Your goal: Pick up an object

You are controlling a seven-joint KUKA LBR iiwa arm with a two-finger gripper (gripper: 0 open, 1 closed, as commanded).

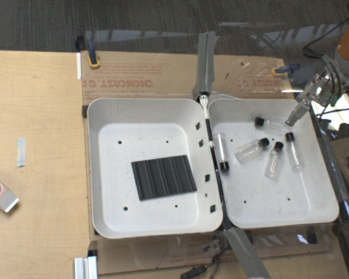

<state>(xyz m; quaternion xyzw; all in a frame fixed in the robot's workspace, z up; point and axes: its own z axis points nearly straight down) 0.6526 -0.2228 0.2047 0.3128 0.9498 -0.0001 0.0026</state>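
Right bin: at the right of the frame the right bin (pixel 314 211) is seen, a shallow white tray with several small clear vials scattered across its upper half.
Vials: a long vial (pixel 221 151) is laid along the left wall, black cap toward the bottom; a stubby vial (pixel 251 149) and a slanted vial (pixel 274 158) are lying near the centre; another vial (pixel 293 150) is lying right of them; a small capped vial (pixel 260 121) is set above the group.
Left bin: a dark ribbed mat (pixel 163 176) is laid flat in the middle of the left bin (pixel 104 214).
Gripper: the gripper (pixel 295 117) is held over the upper right corner of the right bin, tilted down and to the left; nothing is seen between its fingers, and whether they are apart or together cannot be told.
Step in hand: an approach is judged to be under way; no object is lifted yet.
Next move: a descent onto one vial is called for, probably the nearest at the right of the group, with the fingers set across its narrow body, since a round vial is likely to roll.
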